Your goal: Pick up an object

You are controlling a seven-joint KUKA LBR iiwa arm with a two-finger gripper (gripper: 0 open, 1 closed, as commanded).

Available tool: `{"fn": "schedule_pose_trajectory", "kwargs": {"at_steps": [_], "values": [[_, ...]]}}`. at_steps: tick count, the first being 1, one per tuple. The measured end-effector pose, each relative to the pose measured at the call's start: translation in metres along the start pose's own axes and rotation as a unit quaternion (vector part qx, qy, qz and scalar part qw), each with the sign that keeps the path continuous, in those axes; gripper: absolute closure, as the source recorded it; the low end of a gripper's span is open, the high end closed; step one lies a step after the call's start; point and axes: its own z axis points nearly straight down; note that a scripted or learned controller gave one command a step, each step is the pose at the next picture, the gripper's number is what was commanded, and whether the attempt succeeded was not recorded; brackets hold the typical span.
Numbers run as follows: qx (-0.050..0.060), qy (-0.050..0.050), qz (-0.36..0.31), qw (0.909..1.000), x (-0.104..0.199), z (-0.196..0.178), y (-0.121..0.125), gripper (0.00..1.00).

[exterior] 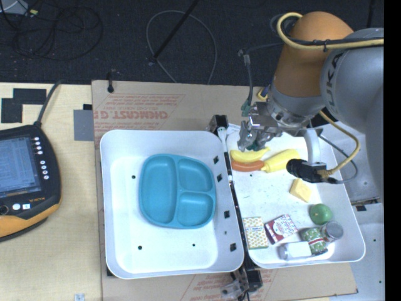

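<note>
My gripper (251,140) hangs over the far left corner of the right bin (354,227), just above an orange and yellow banana-shaped toy (247,158). A yellow toy (278,160) lies right beside that one. Further forward in the same bin are a yellow block (301,190), a green ball (321,214), a small can (331,231), a red and white packet (281,228), a small green and yellow box (254,233) and a white bottle (293,250).
The left bin (119,231) holds a blue divided plate (177,190). A teach pendant (25,171) lies on the bench at the far left. The grey arm with its orange band (310,49) looms over the right bin's far side.
</note>
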Motion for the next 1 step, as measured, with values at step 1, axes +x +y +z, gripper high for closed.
{"fn": "schedule_pose_trajectory", "kwargs": {"at_steps": [1], "values": [[0.003, -0.001, 0.001, 1.0, -0.0128, 0.0426, 0.0265, 1.0]]}}
